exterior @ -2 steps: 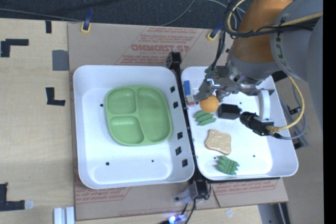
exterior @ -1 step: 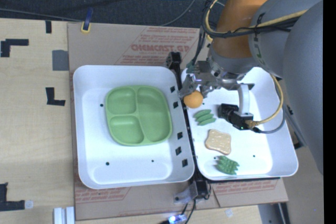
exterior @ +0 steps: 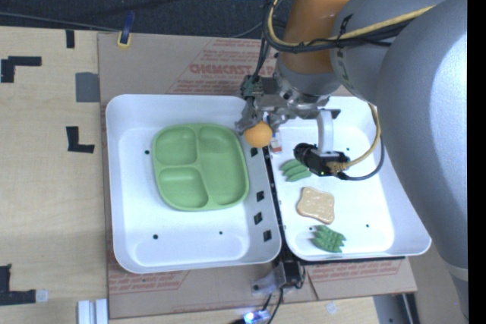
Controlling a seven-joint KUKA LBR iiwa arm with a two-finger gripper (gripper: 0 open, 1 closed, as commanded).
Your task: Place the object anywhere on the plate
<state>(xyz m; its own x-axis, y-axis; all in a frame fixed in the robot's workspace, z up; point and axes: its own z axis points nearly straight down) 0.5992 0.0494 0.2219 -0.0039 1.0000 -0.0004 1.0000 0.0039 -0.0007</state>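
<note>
The grey arm reaches in from the right, and its pincer (exterior: 260, 124) hangs above the seam between the two white bins, clamped on a small orange ball (exterior: 258, 134), which looks like a fruit. This ball is in the air just beside the right edge of the green plate (exterior: 201, 166), not yet on it. The plate, with three compartments, lies in the left bin (exterior: 129, 239). In the right bin (exterior: 395, 228) I see a green pea pod (exterior: 294, 169), a slice of toast (exterior: 315, 204) below it, and another green pod (exterior: 328, 239) near the front wall, all well apart from the plate. Under the bins lies brown cardboard (exterior: 205, 68) with red printed words on it (I can almost read "CHEMCAST", but the rest is too blurred).
</note>
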